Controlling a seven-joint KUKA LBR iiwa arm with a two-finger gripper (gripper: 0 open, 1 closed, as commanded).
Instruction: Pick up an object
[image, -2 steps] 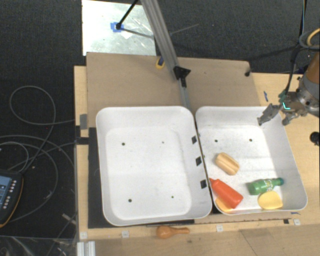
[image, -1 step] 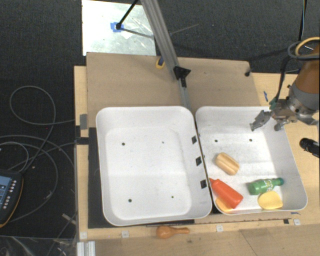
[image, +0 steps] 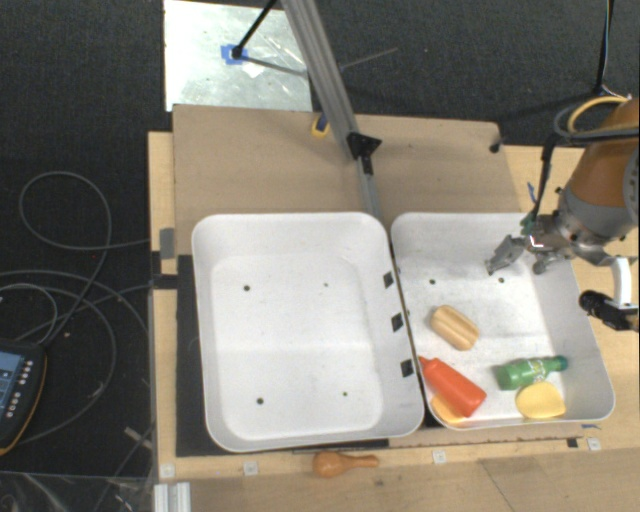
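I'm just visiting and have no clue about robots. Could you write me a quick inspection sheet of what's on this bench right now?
Surface: wooden bench bearing a left bin and a right bin, side by side.
Job's things: in the right bin, a tan bread roll, an orange-red piece, a green bottle, a yellow piece.
Clutter: a tan wooden piece on the bench in front of the bins.
Grippers: gripper over the right bin's far part, holding nothing.
Cables: loops on the floor at left.
Surroundings: dark carpet, a handheld screen, a slanted grey pole.

Grey arm (image: 600, 215) with an orange band, black cables, and a small metallic gripper (image: 515, 255).
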